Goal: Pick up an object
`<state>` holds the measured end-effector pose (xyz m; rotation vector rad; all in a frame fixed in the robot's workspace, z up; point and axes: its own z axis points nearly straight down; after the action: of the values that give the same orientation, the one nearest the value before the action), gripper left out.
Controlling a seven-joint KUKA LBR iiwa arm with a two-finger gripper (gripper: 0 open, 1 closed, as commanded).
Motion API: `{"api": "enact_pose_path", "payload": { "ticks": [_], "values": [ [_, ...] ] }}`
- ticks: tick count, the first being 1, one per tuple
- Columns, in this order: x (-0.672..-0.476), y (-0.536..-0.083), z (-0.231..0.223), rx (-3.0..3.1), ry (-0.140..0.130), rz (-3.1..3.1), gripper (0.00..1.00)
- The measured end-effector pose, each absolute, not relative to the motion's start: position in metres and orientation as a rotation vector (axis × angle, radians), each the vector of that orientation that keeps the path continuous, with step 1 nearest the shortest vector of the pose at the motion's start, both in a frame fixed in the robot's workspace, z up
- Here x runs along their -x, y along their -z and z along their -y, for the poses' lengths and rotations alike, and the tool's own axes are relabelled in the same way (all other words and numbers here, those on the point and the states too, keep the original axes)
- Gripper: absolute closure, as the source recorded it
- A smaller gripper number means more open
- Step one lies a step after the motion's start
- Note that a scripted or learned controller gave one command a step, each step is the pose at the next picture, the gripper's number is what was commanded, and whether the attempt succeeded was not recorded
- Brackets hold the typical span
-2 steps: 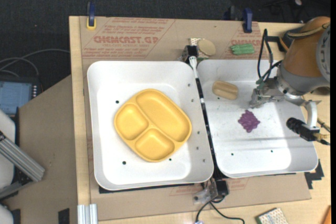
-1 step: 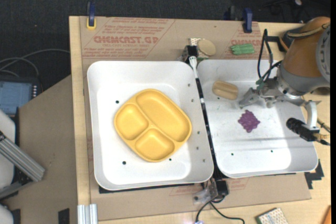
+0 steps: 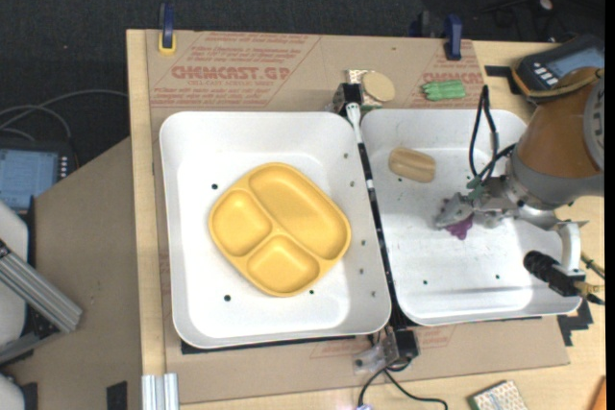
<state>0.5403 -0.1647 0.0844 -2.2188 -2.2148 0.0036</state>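
The left bin (image 3: 183, 235) holds a yellow divided plate (image 3: 279, 228), its long axis running from ten to four o'clock. In the right bin (image 3: 423, 293), the gripper (image 3: 459, 211) sits low over a small purple object (image 3: 459, 228), so this looks like the grasp step; whether it grips I cannot tell. A tan block (image 3: 412, 165) lies at ten o'clock from it, long axis nearly level. Next comes closing, then a straight lift.

left bin (image 3: 183, 206): yellow divided plate (image 3: 279, 228) | right bin (image 3: 423, 293): tan block (image 3: 412, 165), end effector (image 3: 459, 214) touching purple object (image 3: 460, 228)
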Motion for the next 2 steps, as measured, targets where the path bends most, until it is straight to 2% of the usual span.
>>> {"api": "enact_pose_path", "payload": {
  "ticks": [1, 2],
  "values": [
    [-0.5437, -0.0966, 0.1662, 2.226, 0.002, 2.222, 1.0],
    [-0.5435, -0.0959, 0.1661, 2.226, 0.002, 2.221, 0.0]
  ]
}}
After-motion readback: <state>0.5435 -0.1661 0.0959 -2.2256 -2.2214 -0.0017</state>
